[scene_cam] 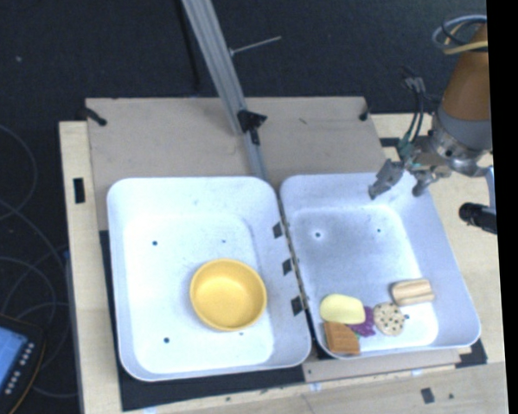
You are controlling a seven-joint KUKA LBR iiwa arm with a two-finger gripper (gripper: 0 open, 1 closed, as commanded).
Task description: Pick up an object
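Near edge of the right bin holds the orange block, yellow piece, cookie and wooden cylinder; nothing is picked yet; the gripper hangs at the far right rim, jaws spread open and empty; descent and grasp are left.

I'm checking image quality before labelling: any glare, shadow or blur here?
Camera view: even, soft lighting; the right bin floor carries a grey shadow patch; the small items look soft, the cookie barely resolved; the pincer is slightly blurred at the bin's far edge.
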